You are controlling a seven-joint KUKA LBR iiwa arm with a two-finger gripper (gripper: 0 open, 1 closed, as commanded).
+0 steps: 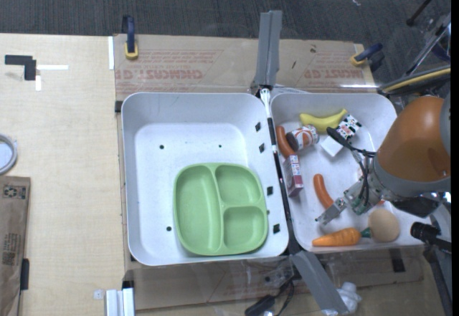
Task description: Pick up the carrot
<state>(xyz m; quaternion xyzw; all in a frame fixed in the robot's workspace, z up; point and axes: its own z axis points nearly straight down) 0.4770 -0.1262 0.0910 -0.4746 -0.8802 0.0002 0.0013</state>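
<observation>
We see the gripper (pixel 332 213) low in the right bin (pixel 305 239), with the arm (pixel 419 139) reaching in from the right. We cannot tell how wide it is open, and we see nothing held in it. The carrot (pixel 336 238) lies just below the gripper, flat on the bin floor, with its green end pointing right. It is close to the gripper but not touching it. An egg (pixel 384 225) sits just right of the carrot. A red sausage (pixel 323 190) lies a little above and left of the gripper. Farther up are a banana (pixel 322 119) and a small can (pixel 304 137). Far to the left, in the other bin (pixel 143 164), rests a green plate (pixel 221 208).
</observation>
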